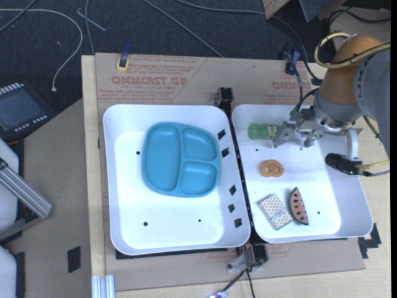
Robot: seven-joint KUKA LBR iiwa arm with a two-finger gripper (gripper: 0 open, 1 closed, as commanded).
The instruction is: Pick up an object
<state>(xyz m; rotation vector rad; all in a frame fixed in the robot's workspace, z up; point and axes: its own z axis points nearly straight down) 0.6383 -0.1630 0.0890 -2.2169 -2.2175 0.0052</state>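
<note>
Dark carpet with loose cables surrounds the cardboard-topped worktop (186,73) carrying two white bins. Claw (296,135) sits low in the right bin (347,197), near its 11 o'clock corner, arm (347,79) coming in from 2 o'clock. Can't tell whether the claw is apart or together; the wrist hardware blocks the tips from this angle.

Just at the claw's 9 o'clock: a green bottle (262,131) lying on its side, close to the tips, maybe touching, not clear. At its 7 o'clock, a small brown pretzel-like ring (271,168). Further toward 6 o'clock, a patterned packet (274,210) with a watermelon slice toy (299,206) just beside it. Left bin (124,185) holds a blue divided plate (182,159), well apart from the claw.

Progress: my read is early, at approach or grasp stage. Nothing is visibly lifted, all four small items rest on the bin floor. Bottle looks like the likeliest target. Closing, lifting and confirming the hold are all left.

Writing: red print on the cardboard reads roughly "CHEMCAST GP", partly repeated near the right bin's 12 o'clock edge. No legible label on the bottle or packet.
</note>
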